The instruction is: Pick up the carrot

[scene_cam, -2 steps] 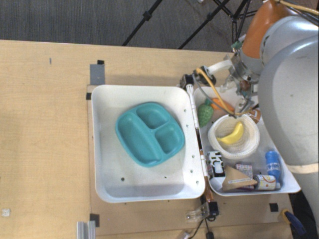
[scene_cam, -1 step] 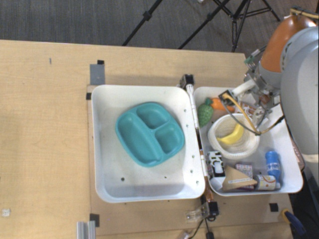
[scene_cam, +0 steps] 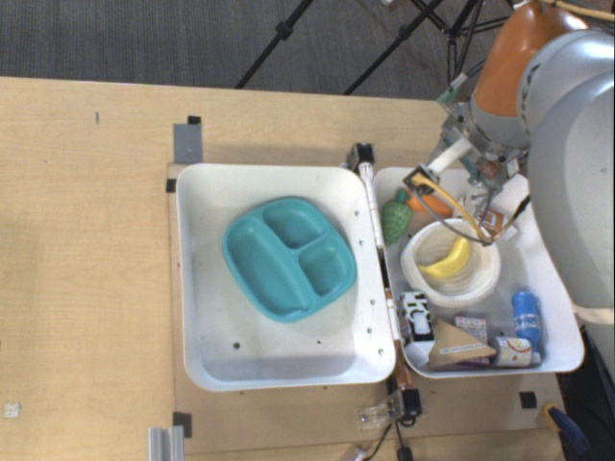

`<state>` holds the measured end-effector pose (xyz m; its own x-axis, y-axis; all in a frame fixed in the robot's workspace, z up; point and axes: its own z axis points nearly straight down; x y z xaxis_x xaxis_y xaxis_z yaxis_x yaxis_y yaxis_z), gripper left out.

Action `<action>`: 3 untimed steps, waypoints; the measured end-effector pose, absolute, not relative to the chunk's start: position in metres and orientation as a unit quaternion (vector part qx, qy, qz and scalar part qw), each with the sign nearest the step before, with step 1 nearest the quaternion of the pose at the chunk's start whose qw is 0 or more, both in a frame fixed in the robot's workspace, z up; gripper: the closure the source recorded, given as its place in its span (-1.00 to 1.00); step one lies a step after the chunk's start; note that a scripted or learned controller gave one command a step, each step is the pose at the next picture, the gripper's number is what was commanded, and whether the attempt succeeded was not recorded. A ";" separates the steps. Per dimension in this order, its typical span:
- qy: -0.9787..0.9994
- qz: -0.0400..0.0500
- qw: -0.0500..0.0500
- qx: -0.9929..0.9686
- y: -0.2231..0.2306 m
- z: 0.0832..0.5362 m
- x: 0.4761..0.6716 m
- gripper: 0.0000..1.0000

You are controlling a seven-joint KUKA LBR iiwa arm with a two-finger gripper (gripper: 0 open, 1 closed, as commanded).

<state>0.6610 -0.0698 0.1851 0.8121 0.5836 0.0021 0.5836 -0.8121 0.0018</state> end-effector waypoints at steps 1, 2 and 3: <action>0.102 0.002 0.000 0.995 -0.050 0.185 0.649 -1.00; 0.111 0.001 0.000 0.994 -0.112 0.171 0.638 -1.00; 0.122 0.003 -0.001 0.993 -0.045 0.186 0.664 -1.00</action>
<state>0.6643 -0.0451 0.1860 0.9703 0.2418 0.0054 0.2418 -0.9703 -0.0004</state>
